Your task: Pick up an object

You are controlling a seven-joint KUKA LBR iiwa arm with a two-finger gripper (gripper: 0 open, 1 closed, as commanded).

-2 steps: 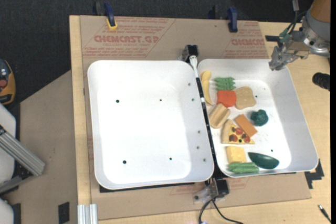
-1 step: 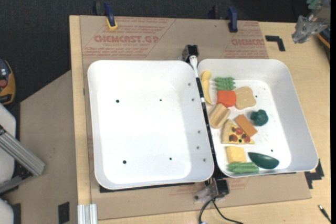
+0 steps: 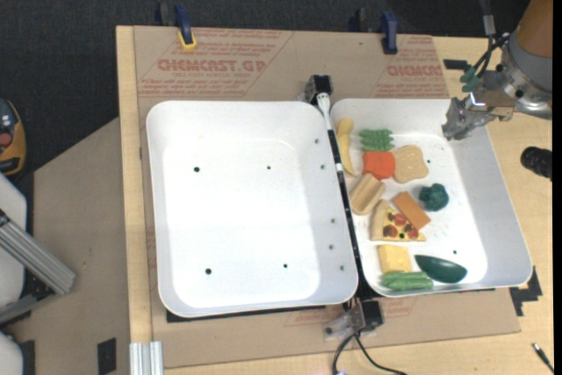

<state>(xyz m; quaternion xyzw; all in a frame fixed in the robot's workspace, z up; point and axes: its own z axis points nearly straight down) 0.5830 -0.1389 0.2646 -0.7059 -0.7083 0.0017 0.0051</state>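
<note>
Green beans [image 3: 407, 281] lie at the near rim of the right bin [image 3: 500, 215], just beside a yellow block [image 3: 394, 258] and a dark green avocado-shaped piece [image 3: 442, 269]. From my seat, all the candidates sit in that bin: a pizza slice [image 3: 397, 227], a hot dog [image 3: 366, 190], a red piece [image 3: 378, 164], a slice of bread [image 3: 409, 162], a banana [image 3: 345, 145] along the left wall, a small green sprig [image 3: 376, 139] and a teal lump [image 3: 433, 197]. I judge them light, stiff toy food, likely smooth and slippery, so a pinch across a narrow, flat-sided body should hold best. The bread looks easiest to me, with bare floor on its right. The gripper [image 3: 460, 120] hovers over the bin's far right corner, apart from every item; whether its pincer is wide or narrow I cannot tell. Crowding is the trouble: the pieces touch or nearly touch, and the banana hugs the wall. The left bin [image 3: 237, 198] bears no objects
</note>
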